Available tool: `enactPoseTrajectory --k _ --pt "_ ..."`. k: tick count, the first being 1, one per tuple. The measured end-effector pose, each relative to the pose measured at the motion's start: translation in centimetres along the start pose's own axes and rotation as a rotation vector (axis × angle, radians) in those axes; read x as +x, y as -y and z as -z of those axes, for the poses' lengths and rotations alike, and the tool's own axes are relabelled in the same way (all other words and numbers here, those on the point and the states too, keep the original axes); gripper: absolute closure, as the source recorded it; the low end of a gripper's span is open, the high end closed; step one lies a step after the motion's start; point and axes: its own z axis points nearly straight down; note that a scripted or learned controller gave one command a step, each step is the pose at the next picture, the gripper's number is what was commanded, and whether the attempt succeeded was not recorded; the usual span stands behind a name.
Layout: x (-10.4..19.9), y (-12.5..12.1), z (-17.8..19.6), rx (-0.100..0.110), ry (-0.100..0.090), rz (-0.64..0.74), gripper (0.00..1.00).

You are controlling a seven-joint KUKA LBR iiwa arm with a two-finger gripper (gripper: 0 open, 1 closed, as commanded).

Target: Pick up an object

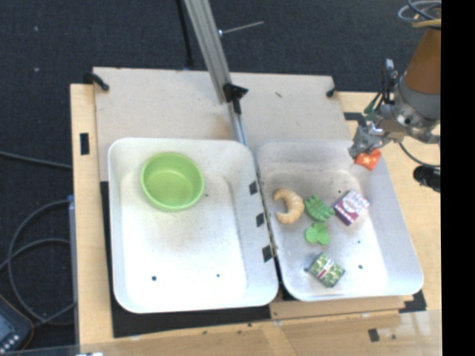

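Camera view, writing: none can be read; the small purple carton [350,207] and the green-and-white carton [326,269] carry printed faces, but the print is too small and blurred to make out.
Camera view, held thing: a small orange block [368,159], bright and solid in colour, roughly box-shaped (its faces are too small to tell further), sits at the gripper [365,145] tip, seemingly between the fingers.
Where it is: over the upper right corner of the right bin [393,273], at the bin's rim, well apart from the other things.
Gripper: its fingers look clamped on the orange block, which hangs just below the grey metal of the hand.
Arm: grey wrist with the orange band [424,65] above it, entering from the right.
Right bin contents: a tan croissant-shaped toy [289,205] near the left wall; a dark green leafy piece [319,208] just beside it; a brighter green piece [318,235] below that; the purple carton to the right; the green-and-white carton nearest the front.
Left bin [133,280]: a lime green bowl [172,182], upright, in the upper left part (nothing in it that shows).
Behind the bins: a slanted metal rail [209,39].
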Motion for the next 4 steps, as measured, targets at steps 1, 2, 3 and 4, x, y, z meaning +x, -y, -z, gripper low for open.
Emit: enactPoseTrajectory --k 1,2,3,4 --pt "-0.2 -0.1 4.1 0.002 -0.001 0.001 1.00" --pt "6.0 -1.0 3.4 0.008 -0.002 0.005 1.00" --pt "10.7 -1.4 3.8 0.008 -0.003 0.004 1.00" --pt "16.2 -1.5 4.0 0.011 -0.004 0.005 1.00"
